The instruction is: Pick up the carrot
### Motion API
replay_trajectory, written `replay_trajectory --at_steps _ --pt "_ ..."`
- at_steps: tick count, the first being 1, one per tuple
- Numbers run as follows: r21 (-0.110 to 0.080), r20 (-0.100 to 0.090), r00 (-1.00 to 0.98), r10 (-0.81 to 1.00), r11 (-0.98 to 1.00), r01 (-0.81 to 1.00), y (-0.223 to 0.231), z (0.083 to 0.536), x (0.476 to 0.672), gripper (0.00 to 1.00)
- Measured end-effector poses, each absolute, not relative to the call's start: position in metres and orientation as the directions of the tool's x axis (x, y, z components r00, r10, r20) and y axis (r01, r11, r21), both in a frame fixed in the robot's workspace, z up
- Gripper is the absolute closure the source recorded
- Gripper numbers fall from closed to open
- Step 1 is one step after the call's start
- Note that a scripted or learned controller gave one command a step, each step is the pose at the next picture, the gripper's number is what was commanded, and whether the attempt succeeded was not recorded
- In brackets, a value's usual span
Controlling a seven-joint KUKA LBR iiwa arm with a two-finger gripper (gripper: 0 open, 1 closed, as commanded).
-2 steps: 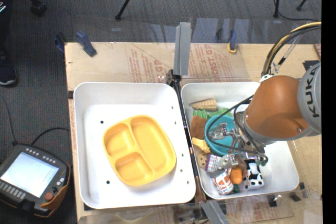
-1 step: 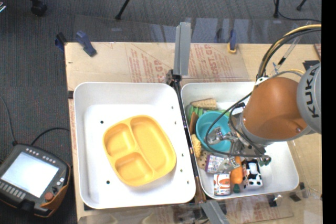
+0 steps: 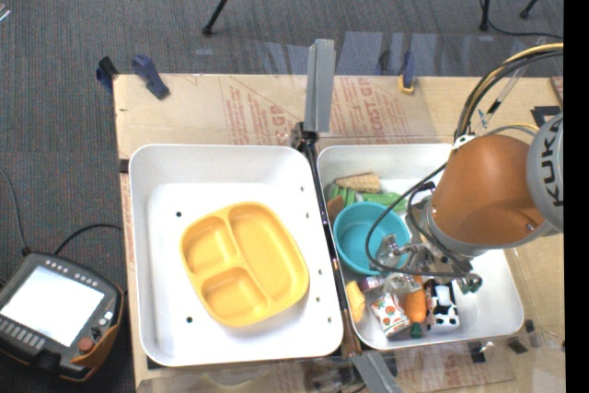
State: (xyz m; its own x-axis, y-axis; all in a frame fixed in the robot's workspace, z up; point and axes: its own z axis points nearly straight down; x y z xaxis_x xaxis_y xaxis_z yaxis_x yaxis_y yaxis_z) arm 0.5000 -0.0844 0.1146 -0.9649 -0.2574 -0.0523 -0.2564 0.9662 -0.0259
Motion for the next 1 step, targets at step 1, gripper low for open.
replay_trajectory --at_steps 1 --pt "-0.001 -0.003 -0.881 -0.473 0.881 -0.473 -0.0312 0.1883 0.4935 1.0"
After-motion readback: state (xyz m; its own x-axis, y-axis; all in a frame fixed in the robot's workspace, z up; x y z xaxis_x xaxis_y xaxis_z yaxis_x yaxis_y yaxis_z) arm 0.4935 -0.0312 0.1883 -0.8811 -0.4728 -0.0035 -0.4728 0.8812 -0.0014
